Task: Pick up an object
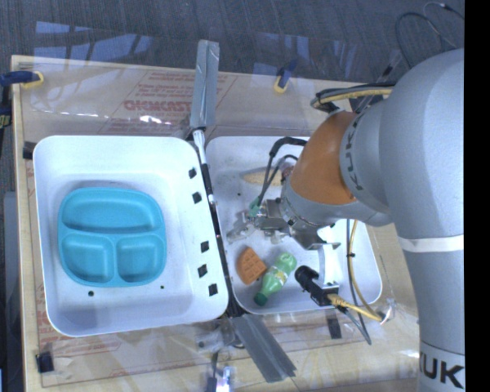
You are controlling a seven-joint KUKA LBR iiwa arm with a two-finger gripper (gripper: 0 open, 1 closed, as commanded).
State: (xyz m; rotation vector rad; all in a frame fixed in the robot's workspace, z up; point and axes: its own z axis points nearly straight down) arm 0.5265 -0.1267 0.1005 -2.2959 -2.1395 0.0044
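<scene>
My end effector (257,217) hangs low in the right bin (367,288); grip state cannot be told. Green bottle (275,277) and orange block (250,265) lie touching: risk of nudging both, grasping neither.

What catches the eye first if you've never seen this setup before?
The big grey arm with its orange band reaches in from the right over the right bin. A bright blue divided tray sits in the left bin. A green bottle lies beside an orange piece.
</scene>
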